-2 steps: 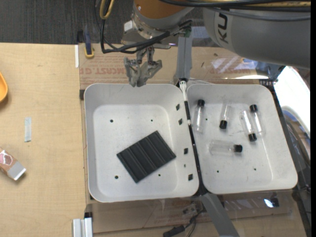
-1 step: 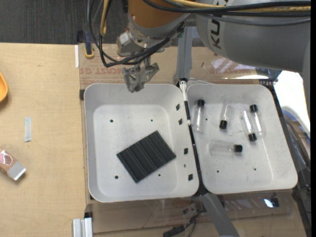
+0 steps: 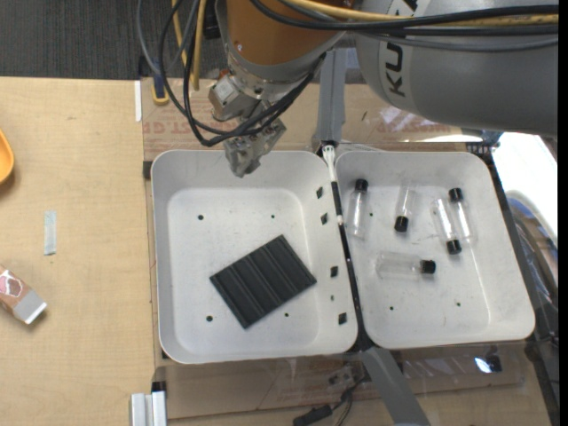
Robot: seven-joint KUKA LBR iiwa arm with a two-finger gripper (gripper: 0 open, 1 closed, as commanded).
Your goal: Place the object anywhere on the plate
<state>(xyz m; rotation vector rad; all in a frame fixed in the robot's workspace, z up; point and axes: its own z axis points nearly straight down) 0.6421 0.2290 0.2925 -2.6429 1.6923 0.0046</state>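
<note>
A black ribbed plate (image 3: 263,280) lies flat and askew in the middle of the left bin (image 3: 177,327). Several clear vials with black caps lie in the right bin (image 3: 506,318); one vial (image 3: 358,204) is near the divider, another vial (image 3: 405,266) lies on its side nearer the front. My gripper (image 3: 242,158) hangs over the far rim of the left bin, well behind the plate and to the left of the vials. I see nothing hanging below it.
The grey arm and its orange band (image 3: 266,16) span the top of the view, with cables looping down at the left. On the wooden bench to the left lie a small grey strip (image 3: 50,233) and a wrapped item (image 3: 21,296).
</note>
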